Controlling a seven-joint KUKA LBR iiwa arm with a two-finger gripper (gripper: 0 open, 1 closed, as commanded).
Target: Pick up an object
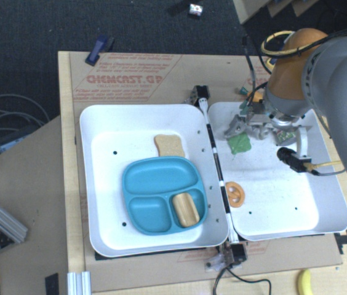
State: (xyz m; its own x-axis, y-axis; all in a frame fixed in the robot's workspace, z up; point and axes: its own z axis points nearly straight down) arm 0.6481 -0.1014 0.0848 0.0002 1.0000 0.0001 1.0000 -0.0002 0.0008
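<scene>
From the camera view above the desk, we saw two white bins side by side. The left bin carried a blue divided plate with a tan bread-like piece in one of its compartments, and a flat tan slice lay just beyond the plate's far rim. The right bin bore a small orange pretzel-shaped piece close to the divider, and a green leafy piece towards its far left corner.

The end effector hung low over that far corner, right beside the green piece, which we took for the likely target (it was the nearest thing to the tool). Its metal parts seemed to touch or overlap the piece's upper edge, yet we could not tell how far apart its jaws stood, nor whether anything sat between them.

The green piece looked small, flat and ragged-edged, probably soft, lying flush on the bin floor, so we judged a grip on it would need a low, careful approach.
</scene>
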